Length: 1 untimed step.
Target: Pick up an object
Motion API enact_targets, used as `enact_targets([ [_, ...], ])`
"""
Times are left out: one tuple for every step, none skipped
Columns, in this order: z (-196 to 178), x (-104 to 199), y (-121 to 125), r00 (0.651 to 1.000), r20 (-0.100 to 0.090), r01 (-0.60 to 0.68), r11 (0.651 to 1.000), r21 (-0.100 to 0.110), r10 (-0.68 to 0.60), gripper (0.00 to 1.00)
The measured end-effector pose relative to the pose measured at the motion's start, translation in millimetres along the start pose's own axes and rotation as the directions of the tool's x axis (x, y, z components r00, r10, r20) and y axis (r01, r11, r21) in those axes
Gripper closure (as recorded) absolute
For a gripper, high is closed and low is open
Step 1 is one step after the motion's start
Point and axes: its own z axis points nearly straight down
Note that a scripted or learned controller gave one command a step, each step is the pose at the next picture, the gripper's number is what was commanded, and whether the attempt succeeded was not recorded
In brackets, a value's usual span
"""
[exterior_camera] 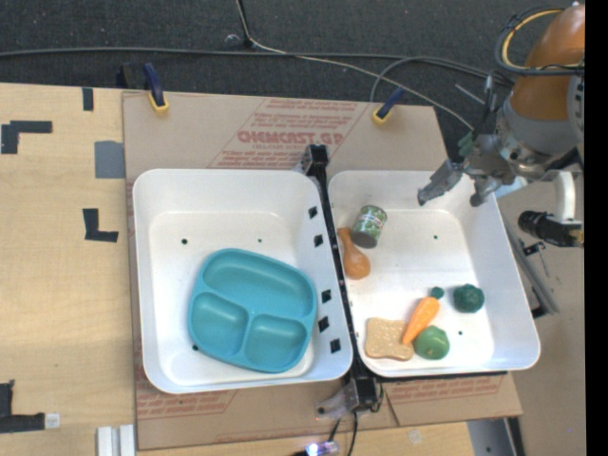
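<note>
arm (546,55): cut off at right edge | small green can (369,224): label unreadable

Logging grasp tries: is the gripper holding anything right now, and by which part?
Nothing is held. The gripper hangs open over the right bin's far edge, with nothing between its fingers.

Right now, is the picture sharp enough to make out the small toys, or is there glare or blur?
In the camera view the light is even and soft, with no harsh glare on the white plastic bins; the orange toy carrot and the teal divided plate read clearly, while the grey claw looks slightly soft.
</note>
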Motion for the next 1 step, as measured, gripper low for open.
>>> enact_targets([
  [-7.7,0.4,2.6,1.000,0.002,0.003,1.000,-0.013,-0.003,0.00],
])
